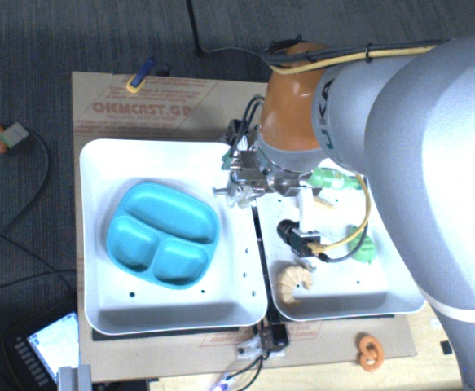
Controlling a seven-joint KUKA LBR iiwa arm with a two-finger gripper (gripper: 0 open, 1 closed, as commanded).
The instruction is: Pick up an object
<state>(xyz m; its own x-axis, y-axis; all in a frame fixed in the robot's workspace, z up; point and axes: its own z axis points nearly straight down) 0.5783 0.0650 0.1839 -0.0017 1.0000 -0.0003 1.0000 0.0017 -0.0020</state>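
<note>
My gripper [241, 184], aperture I cannot tell; tan croissant-shaped toy [294, 281] lies at 5 o'clock from it, in right bin [351, 306], well apart.

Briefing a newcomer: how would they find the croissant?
Look at the right bin, under the arm. The croissant lies by its lower-left corner in the view. It alone is tan and ridged, beside green pieces.

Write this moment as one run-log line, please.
gripper: over the divide between bins | left bin: blue divided plate | right bin: croissant-shaped toy, green pieces | grasp: cannot tell
</note>
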